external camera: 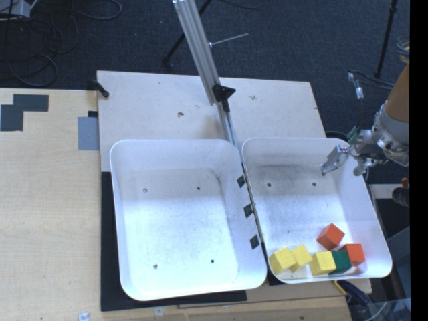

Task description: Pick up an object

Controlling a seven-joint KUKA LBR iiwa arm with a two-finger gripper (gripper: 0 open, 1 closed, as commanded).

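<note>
Several small blocks lie in the near right corner of the right bin [294, 179]: a red-orange block [330, 235], an orange block [355, 253], a green block [341, 261] and three yellow blocks [283, 259], [301, 254], [324, 262]. My gripper [346, 162] hangs over the far right edge of that bin, well behind the blocks. It is open, and nothing sits between its fingers [331, 160].
The left bin [174, 219] stands beside the right one, with black clips on the shared wall. A slanted aluminium rail [200, 52] rises behind the bins. The arm's wrist [394, 129] comes in from the right edge.
</note>
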